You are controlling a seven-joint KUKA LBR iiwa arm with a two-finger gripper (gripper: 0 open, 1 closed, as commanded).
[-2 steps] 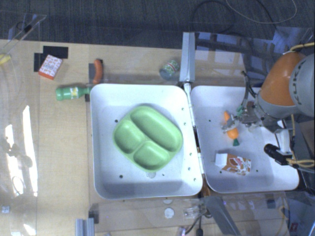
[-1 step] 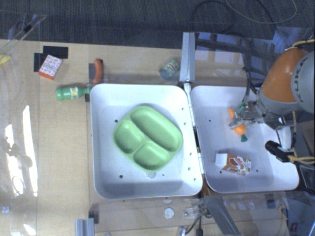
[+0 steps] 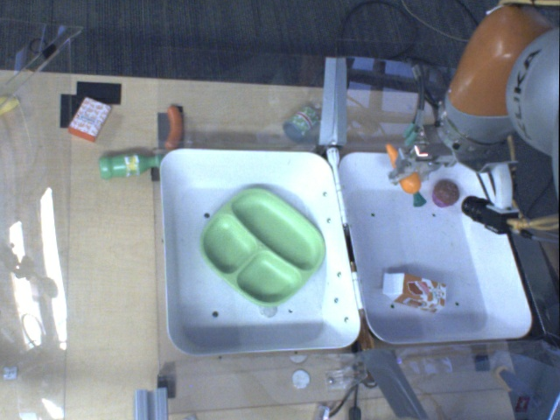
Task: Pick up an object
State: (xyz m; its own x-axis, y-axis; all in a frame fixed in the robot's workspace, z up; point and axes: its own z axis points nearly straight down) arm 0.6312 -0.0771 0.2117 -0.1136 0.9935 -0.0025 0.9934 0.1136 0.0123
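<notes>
The pincer [image 3: 418, 157] hangs over the right bin's [image 3: 490, 322] far corner; whether it is apart or together cannot be told. Small orange and green bits [image 3: 410, 182] beneath it blur together beside a maroon disc [image 3: 445, 192]. A carton [image 3: 415, 291] lies nearer

Small orange-and-white carton [image 3: 415, 291] lies flat in the right bin [image 3: 472, 261].

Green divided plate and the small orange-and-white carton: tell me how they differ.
The green divided plastic plate lies in the left white bin; the small orange-and-white carton lies in the right white bin. The plate is much larger, filling the middle of its bin, while the carton takes a small spot near the front. The plate is rounded and one colour; the carton is boxy and printed. Both lie flat, apart from the hand.
</notes>
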